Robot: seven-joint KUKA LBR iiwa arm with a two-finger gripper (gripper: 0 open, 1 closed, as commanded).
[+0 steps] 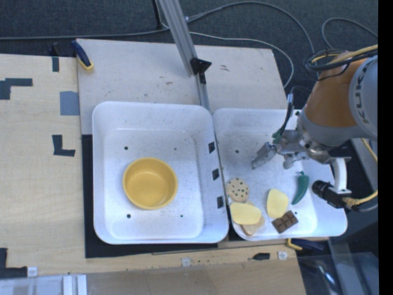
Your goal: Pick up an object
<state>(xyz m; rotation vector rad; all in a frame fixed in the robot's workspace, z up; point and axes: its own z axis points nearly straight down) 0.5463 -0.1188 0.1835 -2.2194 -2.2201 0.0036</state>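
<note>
Both bins look like smooth white plastic with a soft sheen, the left bin point(110, 128) and the right bin point(245, 125) alike, each peppered with dark specks. The yellow bowl point(150, 183) is plastic too, fairly glossy on the rim. The bench top point(37, 165) reads as pale matt wood grain, with dull grey tape patches. The slanted rail point(178, 26) looks like brushed metal. The arm's orange band point(331, 100) has a smooth satin finish. The green chili point(300, 188) is shiny plastic; the cookie point(238, 190) looks rougher and matt.
</note>
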